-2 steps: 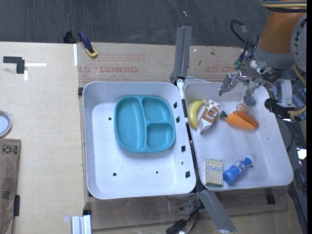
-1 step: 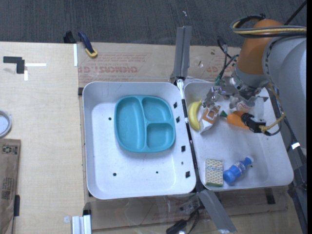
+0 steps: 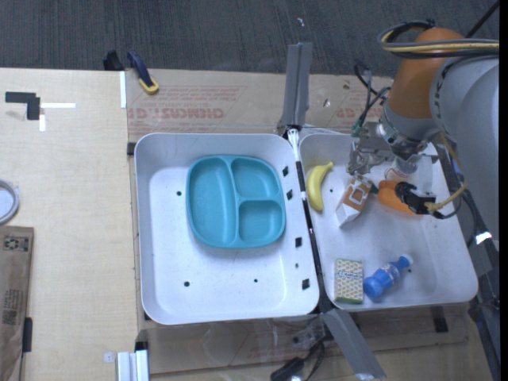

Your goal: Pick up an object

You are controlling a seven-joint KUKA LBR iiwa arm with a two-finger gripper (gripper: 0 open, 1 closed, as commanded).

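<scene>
My gripper point(image 3: 359, 165) hangs over the back of the right bin point(image 3: 444, 292), below the arm's orange band. Just under it a small white and orange carton point(image 3: 353, 201) stands tilted; whether they touch I cannot tell. A yellow banana point(image 3: 317, 185) lies to the carton's left by the bin's left wall. An orange object point(image 3: 394, 196) sits to the carton's right, partly behind a cable. Near the front lie a beige and green packet point(image 3: 348, 281) and a small blue bottle point(image 3: 386, 277) on its side.
The left bin point(image 3: 159, 276) holds a teal divided plate point(image 3: 236, 201). A grey post point(image 3: 297, 86) rises behind the wall between the bins. The arm's body and cables crowd the right bin's back right corner. A tape roll point(image 3: 5, 202) lies on the bench at far left.
</scene>
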